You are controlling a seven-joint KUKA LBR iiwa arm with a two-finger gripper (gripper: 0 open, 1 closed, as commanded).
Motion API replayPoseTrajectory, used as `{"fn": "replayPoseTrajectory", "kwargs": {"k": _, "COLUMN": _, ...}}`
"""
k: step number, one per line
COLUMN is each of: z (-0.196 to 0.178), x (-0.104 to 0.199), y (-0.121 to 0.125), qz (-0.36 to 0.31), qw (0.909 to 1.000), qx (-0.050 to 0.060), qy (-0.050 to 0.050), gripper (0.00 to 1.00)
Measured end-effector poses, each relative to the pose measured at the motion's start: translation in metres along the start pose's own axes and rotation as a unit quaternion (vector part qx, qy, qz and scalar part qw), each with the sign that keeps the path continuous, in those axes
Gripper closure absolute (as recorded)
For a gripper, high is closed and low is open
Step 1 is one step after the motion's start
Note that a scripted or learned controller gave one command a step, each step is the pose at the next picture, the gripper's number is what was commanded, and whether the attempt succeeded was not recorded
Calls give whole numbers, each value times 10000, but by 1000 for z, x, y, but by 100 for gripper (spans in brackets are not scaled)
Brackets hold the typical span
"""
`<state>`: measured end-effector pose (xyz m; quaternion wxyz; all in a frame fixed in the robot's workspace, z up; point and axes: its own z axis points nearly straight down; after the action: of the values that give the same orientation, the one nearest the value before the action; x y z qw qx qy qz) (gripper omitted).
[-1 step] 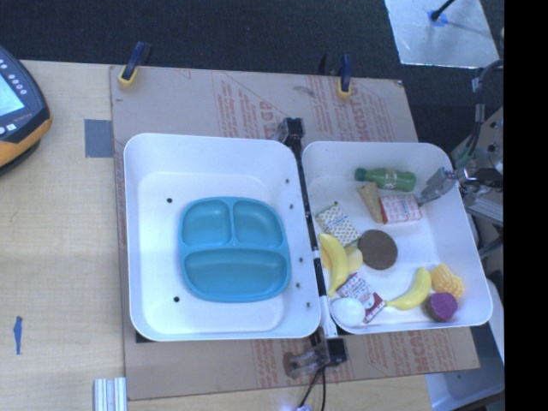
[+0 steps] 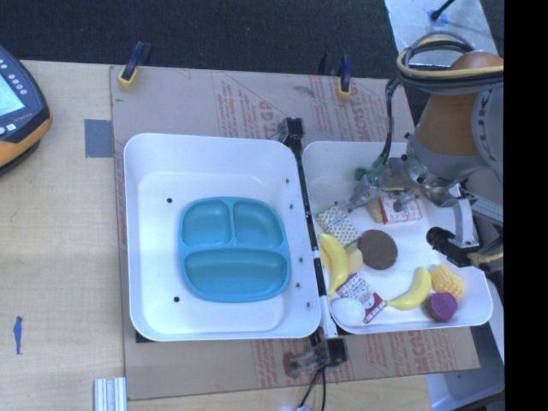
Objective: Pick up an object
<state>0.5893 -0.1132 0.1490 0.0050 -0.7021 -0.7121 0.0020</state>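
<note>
Gripper (image 2: 370, 187) hangs in the right bin (image 2: 479, 315), just up and left of the brown cookie (image 2: 377, 249); can't tell its state. I'd go for the cookie since it's got space around it: come straight down, centered, and avoid the banana (image 2: 336, 262) beside it.

Landmark: brown round cookie (image 2: 377, 249), laid flat in the right bin.
Bananas: one (image 2: 334, 262) is seen just left of it, one (image 2: 413, 290) below-right.
Purple fruit (image 2: 442, 306): set further below-right.
Corn-like yellow piece (image 2: 447, 279): placed right.
Red-white packet (image 2: 399, 210): found above.
</note>
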Motion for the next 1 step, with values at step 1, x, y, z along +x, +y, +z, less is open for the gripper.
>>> {"fn": "replayPoseTrajectory", "kwargs": {"k": 1, "z": 52, "x": -25, "y": 64, "qz": 65, "qw": 9999, "qx": 102, "qy": -8, "gripper": 0}}
